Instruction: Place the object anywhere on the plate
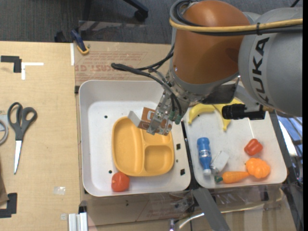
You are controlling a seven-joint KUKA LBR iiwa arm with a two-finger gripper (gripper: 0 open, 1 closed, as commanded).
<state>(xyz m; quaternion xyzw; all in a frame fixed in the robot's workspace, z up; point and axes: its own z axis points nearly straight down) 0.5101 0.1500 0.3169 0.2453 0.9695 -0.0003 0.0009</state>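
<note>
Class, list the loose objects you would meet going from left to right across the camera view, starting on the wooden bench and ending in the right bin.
Scissors → red tomato → yellow divided plate → blue bottle → carrot → red pepper.

yellow plate (139, 153), red tomato (120, 182), blue bottle (204, 153)

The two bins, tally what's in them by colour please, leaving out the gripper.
Yellow: 2, plate, banana
Red: 2, tomato, pepper
Orange: 2, carrot, orange fruit
Blue: 1, bottle
Grey: 1, small block
Total: 8
</note>
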